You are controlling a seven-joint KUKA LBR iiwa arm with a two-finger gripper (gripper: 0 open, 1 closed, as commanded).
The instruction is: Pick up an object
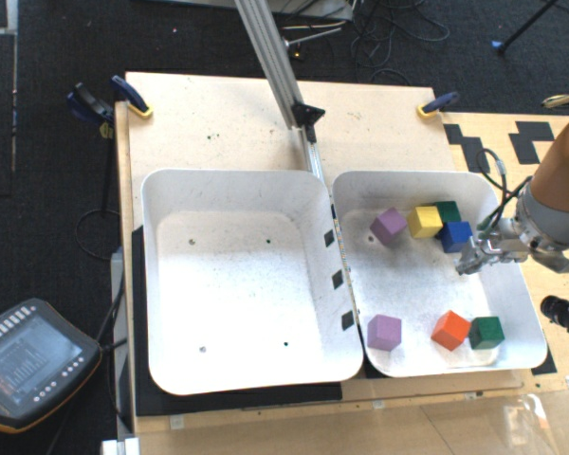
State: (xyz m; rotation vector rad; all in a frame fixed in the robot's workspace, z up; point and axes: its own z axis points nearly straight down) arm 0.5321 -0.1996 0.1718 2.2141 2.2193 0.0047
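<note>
Blocks lie scattered in the right bin (522,297), none of them between the fingers of the gripper (470,260), whose tips hang just below the blue block (455,234) (how far apart they stand, I cannot tell). Beside the blue one sit a yellow block (424,221), a dark green block (447,210) and a purple block (389,225). Near the front rim: another purple cube (385,331), an orange cube (450,330), a green cube (486,332).

A robotics lab: teach pendant (28,366), floor cables (398,22), clamped bench (266,121) with white bins (228,282).
</note>
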